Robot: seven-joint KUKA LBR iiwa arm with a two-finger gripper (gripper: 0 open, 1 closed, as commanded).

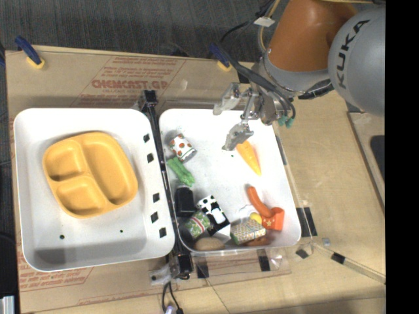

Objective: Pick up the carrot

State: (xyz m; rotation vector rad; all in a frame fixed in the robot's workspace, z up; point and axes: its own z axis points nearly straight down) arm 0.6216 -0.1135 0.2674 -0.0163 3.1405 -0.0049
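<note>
Seen from above: two white bins side by side on a bench. In the left bin (26, 175), a yellow divided tray (90, 173). In the right bin (209, 120), an orange carrot (249, 157) lying near the upper right, thick end toward the claw. Just above and left of it, the claw (237, 136), hanging from the grey arm (327, 38), nothing between its fingers; spread or pressed together, impossible to tell. Along the bin's lower edge, a heap of toys (229, 224); a green piece (181, 172) and a small red-and-white item (182, 148) toward the left wall.
</note>
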